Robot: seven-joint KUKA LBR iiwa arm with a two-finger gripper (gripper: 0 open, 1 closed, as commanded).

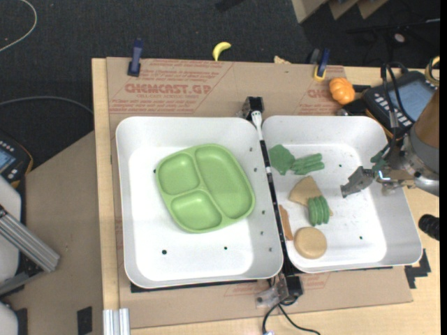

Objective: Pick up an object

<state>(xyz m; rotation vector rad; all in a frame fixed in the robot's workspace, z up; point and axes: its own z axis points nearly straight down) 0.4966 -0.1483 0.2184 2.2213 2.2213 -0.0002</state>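
The gripper (362, 180) hangs over the right half of the right white bin (363, 253), fingers spread apart with nothing between them. The objects lie in that bin's left half, toward the divider: a green leafy plastic toy (292, 161) at the far side, a tan wedge-shaped piece (304, 189), a green ridged piece (319, 210) touching it, and a round tan disc (310, 243) at the near edge. Open floor remains beneath the gripper. The left white bin (140, 250) holds a green three-compartment plastic plate (203, 187), with clear margins along its near edge.
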